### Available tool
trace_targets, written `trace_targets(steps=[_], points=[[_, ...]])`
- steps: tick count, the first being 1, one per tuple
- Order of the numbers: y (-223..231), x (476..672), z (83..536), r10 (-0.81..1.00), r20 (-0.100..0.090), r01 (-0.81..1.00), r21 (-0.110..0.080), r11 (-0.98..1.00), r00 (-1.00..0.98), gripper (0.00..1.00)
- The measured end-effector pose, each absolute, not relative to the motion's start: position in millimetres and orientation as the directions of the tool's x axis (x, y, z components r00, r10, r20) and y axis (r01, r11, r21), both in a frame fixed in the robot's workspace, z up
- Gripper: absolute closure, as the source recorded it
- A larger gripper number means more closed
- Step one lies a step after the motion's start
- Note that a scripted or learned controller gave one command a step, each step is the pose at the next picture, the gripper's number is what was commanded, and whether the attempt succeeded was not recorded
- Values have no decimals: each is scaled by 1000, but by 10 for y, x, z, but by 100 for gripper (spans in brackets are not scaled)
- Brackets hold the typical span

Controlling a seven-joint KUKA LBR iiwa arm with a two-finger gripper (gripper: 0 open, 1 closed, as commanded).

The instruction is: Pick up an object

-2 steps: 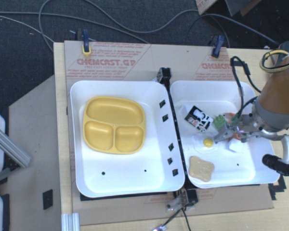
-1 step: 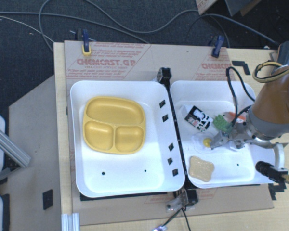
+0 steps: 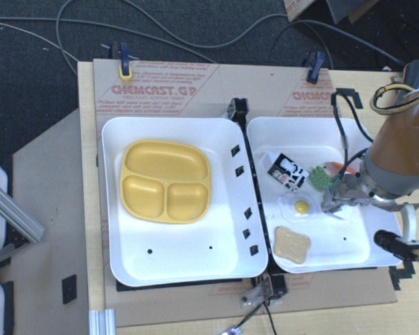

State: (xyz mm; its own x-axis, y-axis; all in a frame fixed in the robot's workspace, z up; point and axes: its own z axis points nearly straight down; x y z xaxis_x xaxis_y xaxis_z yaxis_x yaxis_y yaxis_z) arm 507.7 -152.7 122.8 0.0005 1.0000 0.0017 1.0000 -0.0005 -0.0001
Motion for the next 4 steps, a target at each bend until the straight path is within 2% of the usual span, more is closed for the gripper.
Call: trace_targets(steps=[2,3,4], points=[[-1442,5238,2173,1000,-1,1000,7,2,-2,100],[-1442,5250,2602,1000,-1,1000,5,1,-1,100],[-994,5357,2482,1000,2,1000,-2,5,-5,100]])
